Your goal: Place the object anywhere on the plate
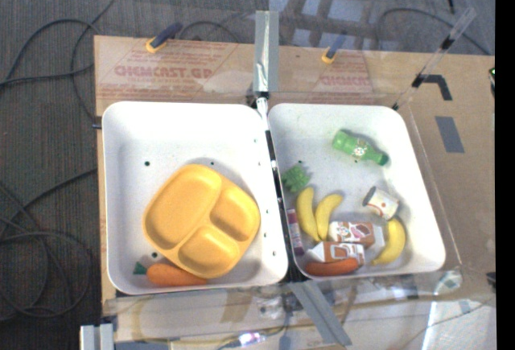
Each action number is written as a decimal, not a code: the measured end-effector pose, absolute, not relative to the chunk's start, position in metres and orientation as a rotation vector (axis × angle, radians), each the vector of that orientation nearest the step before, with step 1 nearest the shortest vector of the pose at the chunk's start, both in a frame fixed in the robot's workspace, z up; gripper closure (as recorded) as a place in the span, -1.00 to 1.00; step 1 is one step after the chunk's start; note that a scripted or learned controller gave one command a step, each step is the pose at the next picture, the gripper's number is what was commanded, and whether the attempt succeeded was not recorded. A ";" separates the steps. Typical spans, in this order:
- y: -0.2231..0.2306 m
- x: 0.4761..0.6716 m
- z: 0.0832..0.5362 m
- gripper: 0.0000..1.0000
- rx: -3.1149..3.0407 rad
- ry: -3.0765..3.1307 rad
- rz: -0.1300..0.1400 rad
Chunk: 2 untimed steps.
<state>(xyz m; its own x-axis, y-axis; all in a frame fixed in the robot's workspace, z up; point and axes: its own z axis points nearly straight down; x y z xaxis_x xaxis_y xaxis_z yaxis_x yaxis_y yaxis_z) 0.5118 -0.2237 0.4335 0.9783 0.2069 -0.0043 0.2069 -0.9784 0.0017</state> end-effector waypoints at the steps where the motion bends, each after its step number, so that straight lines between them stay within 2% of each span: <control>1: -0.223 0.484 0.433 1.00 3.126 0.321 -0.007; 2: -0.222 0.485 0.441 1.00 3.126 0.332 -0.013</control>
